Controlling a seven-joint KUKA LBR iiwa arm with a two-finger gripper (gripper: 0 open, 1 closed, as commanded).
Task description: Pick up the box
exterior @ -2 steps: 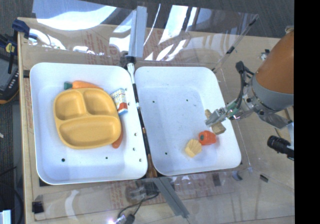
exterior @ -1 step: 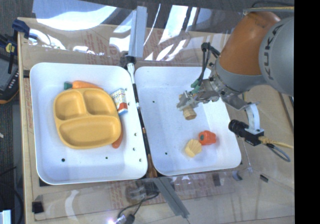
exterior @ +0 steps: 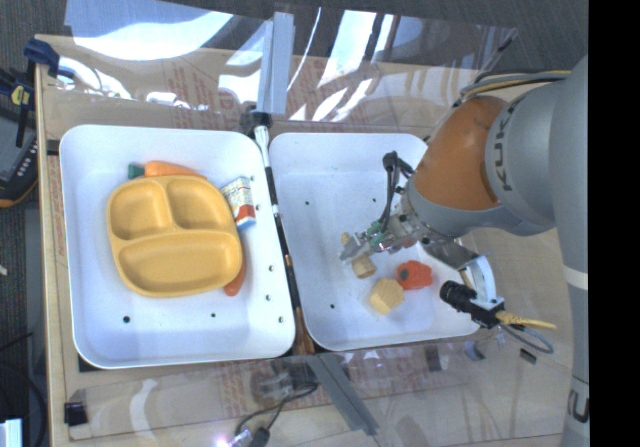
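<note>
The box (exterior: 240,202) is a small white carton with red and blue print. It lies in the left bin (exterior: 80,315), against the right rim of a yellow divided tray (exterior: 175,235). My gripper (exterior: 358,249) is low in the right bin (exterior: 320,185), well to the right of the box and across the wall between the bins. A small tan block (exterior: 363,266) lies just under its tip, and whether they touch is unclear. The grey arm with its orange band (exterior: 465,165) hangs over the right half of that bin.
An orange carrot-like piece (exterior: 165,169) pokes out behind the yellow tray. In the right bin a yellow chunk (exterior: 386,297) and a red-orange item (exterior: 414,275) lie near the front. Cables and a black fitting (exterior: 468,301) trail from the wrist over the bin's front right corner.
</note>
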